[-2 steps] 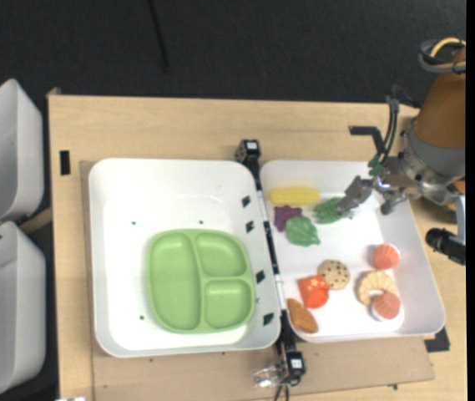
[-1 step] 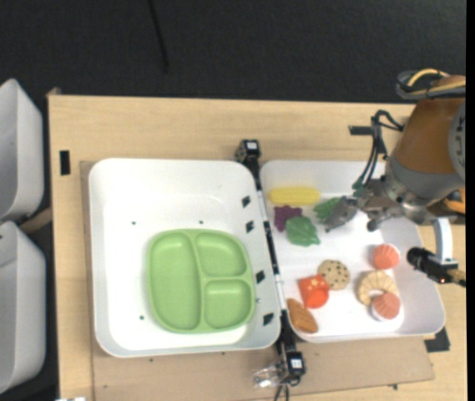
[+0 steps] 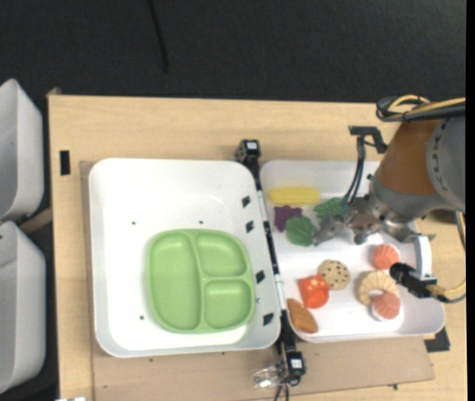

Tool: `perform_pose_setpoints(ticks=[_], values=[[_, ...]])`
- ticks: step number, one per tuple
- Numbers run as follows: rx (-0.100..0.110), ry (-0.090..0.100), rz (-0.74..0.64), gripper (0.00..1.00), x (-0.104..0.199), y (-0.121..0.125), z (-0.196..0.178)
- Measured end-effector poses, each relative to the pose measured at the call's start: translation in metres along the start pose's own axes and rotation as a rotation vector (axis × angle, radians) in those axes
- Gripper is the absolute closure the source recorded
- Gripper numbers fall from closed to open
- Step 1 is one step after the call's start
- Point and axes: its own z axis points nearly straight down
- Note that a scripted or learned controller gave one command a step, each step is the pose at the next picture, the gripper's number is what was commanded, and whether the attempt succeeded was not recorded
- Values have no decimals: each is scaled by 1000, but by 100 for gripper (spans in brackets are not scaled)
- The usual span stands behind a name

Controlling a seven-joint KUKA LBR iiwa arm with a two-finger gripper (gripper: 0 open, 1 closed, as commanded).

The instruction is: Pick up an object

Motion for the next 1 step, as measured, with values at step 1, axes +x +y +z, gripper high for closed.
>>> perform_pose_setpoints(ticks=[1], values=[[-2,0,3,0,-1,0,7]])
